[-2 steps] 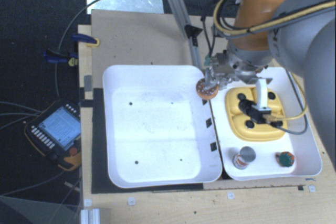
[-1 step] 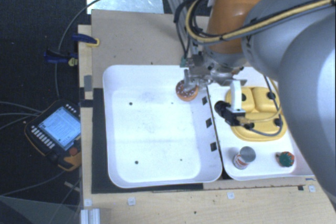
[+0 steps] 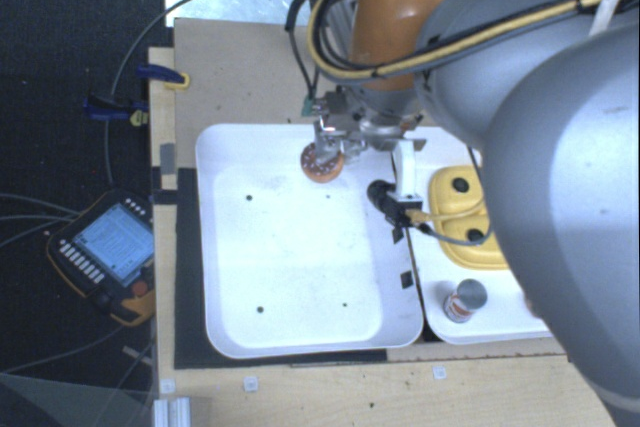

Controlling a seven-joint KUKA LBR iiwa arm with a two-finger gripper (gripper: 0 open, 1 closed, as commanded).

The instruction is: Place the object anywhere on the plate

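Step in hand: pick, or just-after-pick. Obj (image 3: 322, 165), small brown round thing, sat in the left bin (image 3: 290, 315) close to its far edge, nearer the far-right corner, directly under the arm's tool end. Fingers (image 3: 330, 143): open or closed, can't tell; wrist hardware hid the contact, so a grasp can't be confirmed.

Plate (image 3: 478, 250), yellow, prob. the target, lay in the right bin (image 3: 480, 330) by its left wall, well apart from the obj. A small can (image 3: 465, 298) stood near that bin's near edge, just beside the plate.

Next move, as I judge it: if the grasp is good, lift clear of the bin wall, carry across the divide to the right bin, lower over the plate and release. Needs to miss the can and the cable in front of the plate.

Arm (image 3: 560, 135) came in from the right, big grey link over the right bin, orange band (image 3: 400, 5) above the wrist, tool pointing down at the left bin's far edge.
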